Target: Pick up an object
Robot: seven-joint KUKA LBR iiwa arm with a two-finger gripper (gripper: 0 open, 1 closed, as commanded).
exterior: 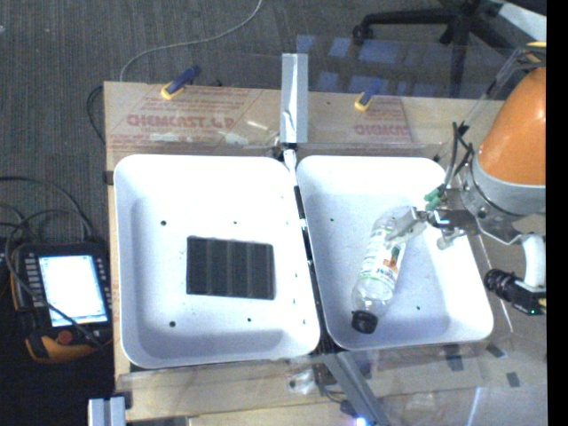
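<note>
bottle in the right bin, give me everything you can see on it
The bottle is clear plastic with a black cap and a label with red and green print. It lies on its side on the right bin floor, cap toward the near edge, base up toward the hand, which is at or just over the base; contact is unclear.

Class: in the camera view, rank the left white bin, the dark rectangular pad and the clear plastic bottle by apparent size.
1. left white bin
2. dark rectangular pad
3. clear plastic bottle
</note>
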